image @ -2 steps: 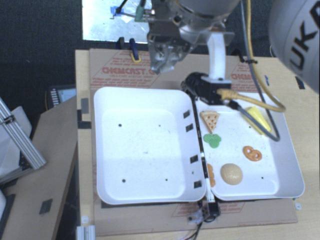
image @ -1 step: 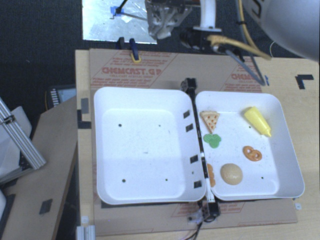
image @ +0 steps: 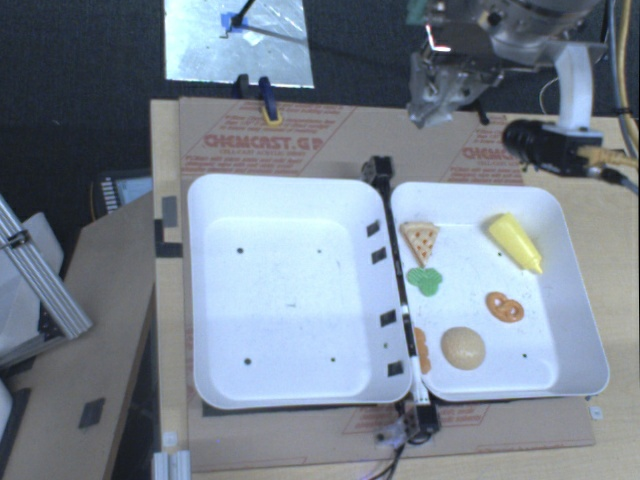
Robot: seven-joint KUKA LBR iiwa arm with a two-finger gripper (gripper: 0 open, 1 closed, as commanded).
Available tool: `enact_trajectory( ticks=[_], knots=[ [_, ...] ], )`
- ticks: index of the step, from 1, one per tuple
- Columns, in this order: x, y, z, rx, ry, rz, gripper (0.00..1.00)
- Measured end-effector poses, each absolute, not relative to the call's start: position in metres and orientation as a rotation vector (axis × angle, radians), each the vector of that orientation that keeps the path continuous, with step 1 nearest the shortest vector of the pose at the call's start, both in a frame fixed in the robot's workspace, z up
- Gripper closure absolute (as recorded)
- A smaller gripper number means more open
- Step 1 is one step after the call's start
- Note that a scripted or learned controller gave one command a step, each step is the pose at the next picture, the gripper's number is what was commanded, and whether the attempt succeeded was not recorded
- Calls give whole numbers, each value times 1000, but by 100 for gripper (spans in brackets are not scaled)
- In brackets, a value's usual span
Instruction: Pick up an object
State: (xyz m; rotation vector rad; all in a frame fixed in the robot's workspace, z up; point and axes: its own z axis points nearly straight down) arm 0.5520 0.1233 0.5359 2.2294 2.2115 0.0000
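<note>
My gripper (image: 432, 108) hangs high above the bench, behind the back edge of the right bin (image: 585, 333), with nothing visibly in it. The right bin holds a pizza-slice toy (image: 420, 240) near its back left. A green piece (image: 428, 282) lies just in front of the slice. A yellow cone-shaped toy (image: 516, 241) sits at the back right, and an orange pretzel (image: 505, 308) lies in front of it. A tan round bun (image: 463, 348) rests near the front, beside a small orange piece (image: 421, 350) against the left wall.
The left bin (image: 205, 268) stands beside the right one, with black clips (image: 380, 256) along the shared rim. Both rest on a cardboard sheet (image: 330, 133). A foil square (image: 238, 26) and a blue-yellow clamp (image: 268, 103) lie behind.
</note>
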Motion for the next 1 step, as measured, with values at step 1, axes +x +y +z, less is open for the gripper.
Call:
enact_trajectory(
  ticks=[1],
  knots=[
    [520, 234, 535, 2206, 2239, 5, 100]
  ],
)
